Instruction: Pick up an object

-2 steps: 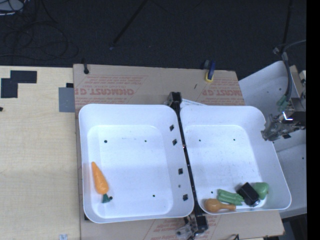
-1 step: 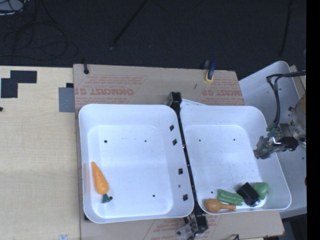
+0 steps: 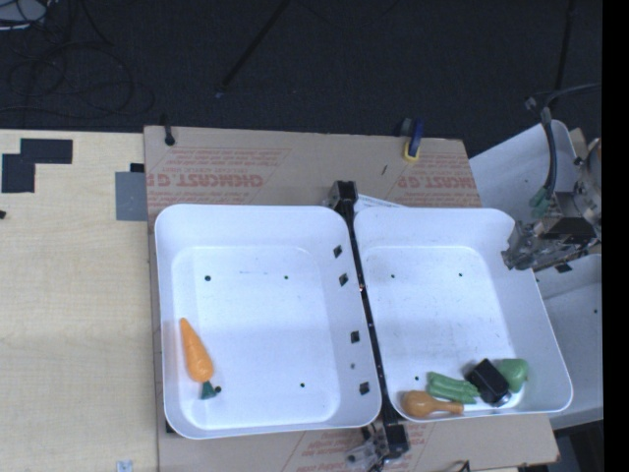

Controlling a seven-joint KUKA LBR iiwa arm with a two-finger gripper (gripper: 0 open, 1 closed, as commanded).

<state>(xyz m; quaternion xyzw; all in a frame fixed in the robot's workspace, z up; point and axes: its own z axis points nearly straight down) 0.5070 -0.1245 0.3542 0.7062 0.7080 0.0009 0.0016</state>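
Note:
An orange carrot (image 3: 196,352) with a small green top lies near the front left corner of the left bin (image 3: 251,226). In the front right corner of the right bin (image 3: 442,226) sit a tan pear-shaped toy (image 3: 429,404), a green pod-shaped toy (image 3: 452,387), a black block (image 3: 488,381) and a green rounded toy (image 3: 513,370), close together. My gripper (image 3: 536,251) hangs at the right bin's right rim, well behind those toys and apart from them. Nothing shows between its fingers.
Both bins rest on a brown cardboard sheet (image 3: 295,170) over a light wooden bench (image 3: 69,293). A black divider clip strip (image 3: 356,293) runs between the bins. A blue and yellow clamp (image 3: 413,138) stands at the cardboard's back edge.

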